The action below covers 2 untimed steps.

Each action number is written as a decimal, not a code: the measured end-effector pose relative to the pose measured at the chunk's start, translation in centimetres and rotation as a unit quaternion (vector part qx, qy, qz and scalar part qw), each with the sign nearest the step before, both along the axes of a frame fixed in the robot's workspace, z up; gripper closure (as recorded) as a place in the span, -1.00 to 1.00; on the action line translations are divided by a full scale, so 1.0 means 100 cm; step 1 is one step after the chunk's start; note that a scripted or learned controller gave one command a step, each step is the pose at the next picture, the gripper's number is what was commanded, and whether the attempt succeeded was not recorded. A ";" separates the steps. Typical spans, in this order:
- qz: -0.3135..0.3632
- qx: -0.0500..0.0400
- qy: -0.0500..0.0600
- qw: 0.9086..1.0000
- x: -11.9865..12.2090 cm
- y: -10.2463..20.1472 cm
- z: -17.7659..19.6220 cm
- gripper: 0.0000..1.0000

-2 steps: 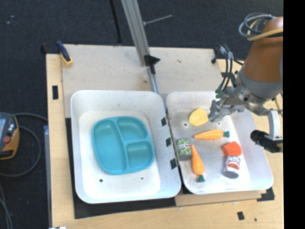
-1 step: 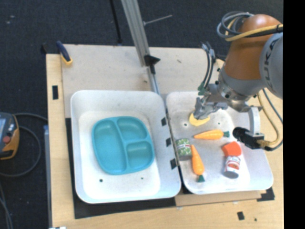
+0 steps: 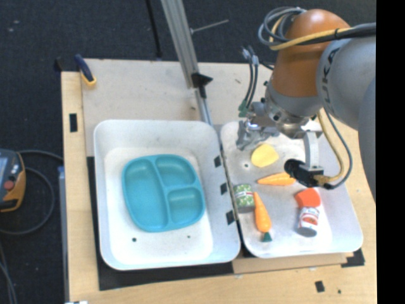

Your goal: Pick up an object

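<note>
On the wooden counter [image 3: 139, 90] two shallow white bins are set side by side. One turquoise plastic divided plate [image 3: 163, 191] is seen in the left bin [image 3: 107, 138]. Five items are counted in the right bin [image 3: 345, 223]: one yellow lemon-shaped piece [image 3: 264, 155], two orange toy carrots, one lying flat [image 3: 276, 180] and one pointing down toward the near rim [image 3: 262, 215], one small green-labelled can [image 3: 244, 197], and one white bottle with a red cap [image 3: 308, 211]. The metal two-finger gripper [image 3: 248, 133] is seen at the far left corner of the right bin, just beside the yellow piece, up and to its left. Nothing is seen between its tips; whether it is spread or closed cannot be told.
</note>
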<state>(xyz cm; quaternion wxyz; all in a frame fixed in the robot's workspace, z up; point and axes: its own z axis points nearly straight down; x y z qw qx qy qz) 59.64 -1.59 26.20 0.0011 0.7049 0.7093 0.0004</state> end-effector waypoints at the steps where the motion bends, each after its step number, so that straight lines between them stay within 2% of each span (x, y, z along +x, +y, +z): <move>1: 0.000 0.000 0.000 1.000 0.009 0.040 -0.008 1.00; 2: 0.000 0.001 0.000 1.000 0.026 0.082 -0.008 1.00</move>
